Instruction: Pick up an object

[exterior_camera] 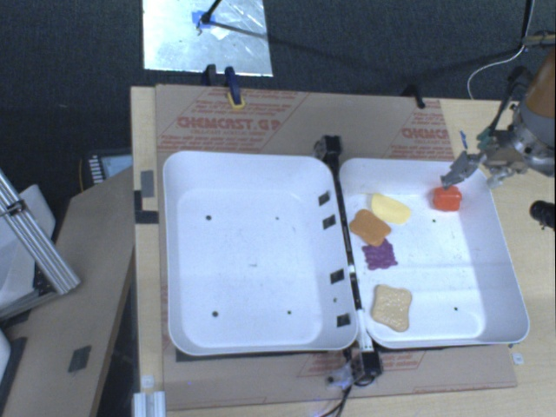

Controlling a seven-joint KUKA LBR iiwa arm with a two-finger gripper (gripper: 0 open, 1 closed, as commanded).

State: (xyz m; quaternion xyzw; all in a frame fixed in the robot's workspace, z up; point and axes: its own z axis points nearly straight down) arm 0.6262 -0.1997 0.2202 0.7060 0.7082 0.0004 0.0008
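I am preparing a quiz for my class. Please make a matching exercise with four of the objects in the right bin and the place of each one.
Things:
1. red object
2. yellow object
3. purple object
4. beige piece

Places:
A. nearest the front edge of the right bin
B. just behind the beige piece, below the orange-brown one
C. far right, beside the gripper
D. between the orange-brown piece and the red one

Pairs: 1-C, 2-D, 3-B, 4-A

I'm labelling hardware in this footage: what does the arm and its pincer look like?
At the view's right edge, the arm shows an orange band above a grey wrist. The pincer is grey metal, with slim fingers and a small blue mark. A thin pale cable loops beside it.
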